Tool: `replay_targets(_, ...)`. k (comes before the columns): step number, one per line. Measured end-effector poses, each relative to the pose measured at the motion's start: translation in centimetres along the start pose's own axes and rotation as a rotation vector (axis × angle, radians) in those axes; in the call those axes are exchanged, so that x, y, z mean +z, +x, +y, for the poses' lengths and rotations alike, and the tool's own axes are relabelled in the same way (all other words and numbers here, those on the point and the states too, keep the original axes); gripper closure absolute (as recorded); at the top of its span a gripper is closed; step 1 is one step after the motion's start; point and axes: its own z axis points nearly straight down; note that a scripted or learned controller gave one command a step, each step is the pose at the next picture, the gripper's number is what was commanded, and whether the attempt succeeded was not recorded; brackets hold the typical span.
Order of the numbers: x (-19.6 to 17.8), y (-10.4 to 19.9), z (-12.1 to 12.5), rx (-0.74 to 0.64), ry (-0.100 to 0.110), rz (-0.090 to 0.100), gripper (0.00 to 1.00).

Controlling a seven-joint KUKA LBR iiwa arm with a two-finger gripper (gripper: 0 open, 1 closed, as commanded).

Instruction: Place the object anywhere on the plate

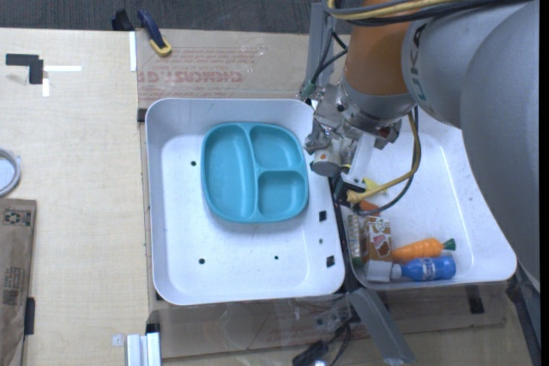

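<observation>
One blue 3-section plate [255,172] in left bin [171,270], jaws [330,160] nr rim

A bulky grey arm [489,73] with an orange band [386,30] (black and yellow cables looping around it).

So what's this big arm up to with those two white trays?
The grey robot arm reaches in from the right, its pincer low over the wall between the two white bins. The left bin holds a teal divided plate with nothing on it yet. The right bin holds a toy carrot, a blue bottle and a small brown packet near its front edge. The job is to put an object on the plate, and that isn't done.
</observation>
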Motion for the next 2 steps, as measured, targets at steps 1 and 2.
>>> replay_targets(1,-6.9,2.0,4.5,0.128,-0.003,0.001,1.0)
replay_targets(2,1.0,7.3,1.2,0.06,-0.001,0.0,1.0)
